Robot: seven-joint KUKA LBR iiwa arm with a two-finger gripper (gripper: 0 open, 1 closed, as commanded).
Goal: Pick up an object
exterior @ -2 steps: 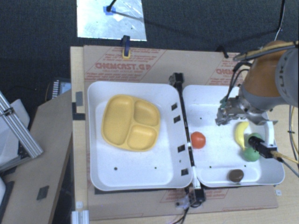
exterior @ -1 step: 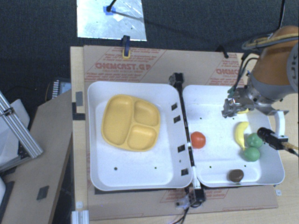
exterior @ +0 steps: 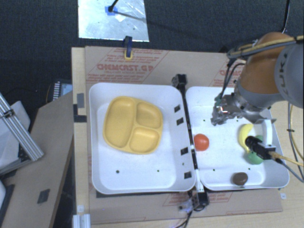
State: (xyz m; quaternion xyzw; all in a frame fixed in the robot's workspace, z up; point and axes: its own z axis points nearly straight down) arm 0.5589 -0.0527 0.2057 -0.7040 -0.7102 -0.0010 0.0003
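The right bin (exterior: 209,99) holds a red-orange ball (exterior: 201,142) near its left wall, a yellow banana-shaped piece (exterior: 244,133), a green object (exterior: 255,158) just below it, and a brown round piece (exterior: 239,178) near the front rim. My gripper (exterior: 219,115) hangs over the upper middle of this bin, above and to the right of the ball and left of the yellow piece. Nothing shows in its grasp. The grey wrist and the orange band (exterior: 264,63) cover the bin's back right part.
In the left bin (exterior: 142,175) lies a yellow divided plate (exterior: 132,125). Black clips run along the divider (exterior: 186,127) between the bins. A black connector with a yellow cable (exterior: 264,148) overlaps the green object. Bare bin floor lies around the ball.
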